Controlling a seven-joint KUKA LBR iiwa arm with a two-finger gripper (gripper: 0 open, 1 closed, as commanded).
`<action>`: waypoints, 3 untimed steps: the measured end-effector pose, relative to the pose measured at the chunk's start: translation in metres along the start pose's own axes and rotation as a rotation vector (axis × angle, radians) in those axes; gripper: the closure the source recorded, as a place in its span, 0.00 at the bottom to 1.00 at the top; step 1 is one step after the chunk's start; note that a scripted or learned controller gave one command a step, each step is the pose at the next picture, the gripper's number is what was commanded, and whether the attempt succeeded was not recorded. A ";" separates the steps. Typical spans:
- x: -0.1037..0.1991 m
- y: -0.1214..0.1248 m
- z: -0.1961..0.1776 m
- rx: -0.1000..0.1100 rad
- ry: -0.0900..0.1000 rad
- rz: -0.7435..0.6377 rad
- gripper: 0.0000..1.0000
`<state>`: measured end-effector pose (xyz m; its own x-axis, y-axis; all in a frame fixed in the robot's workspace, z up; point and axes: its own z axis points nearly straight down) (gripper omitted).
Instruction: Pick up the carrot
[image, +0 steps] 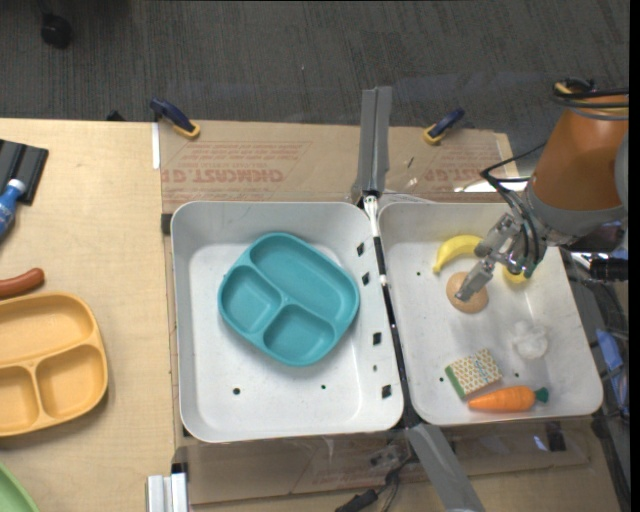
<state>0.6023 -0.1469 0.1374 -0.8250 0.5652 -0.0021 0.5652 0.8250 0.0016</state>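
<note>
1. Carrot (503, 399) lies at the right bin's (420, 400) near edge, beside a patterned block (472, 373), with open floor above it.
2. Tool (476, 283) angles down-left over a tan round piece (469, 296), well apart from the carrot; I cannot tell its grip.

Note that the arm (590, 160) covers part of the banana (458, 250). The yellow tray (50, 370) and the red sausage (20, 283) are cut off at the left edge.
</note>
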 end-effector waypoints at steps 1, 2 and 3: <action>0.018 0.009 -0.047 -0.001 -0.002 -0.352 0.00; -0.010 0.046 -0.110 -0.002 -0.004 -0.632 0.00; -0.051 0.027 -0.012 -0.002 -0.001 -0.802 0.00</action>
<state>0.6595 -0.1532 0.1496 -0.9798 -0.1999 -0.0039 -0.1999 0.9798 0.0012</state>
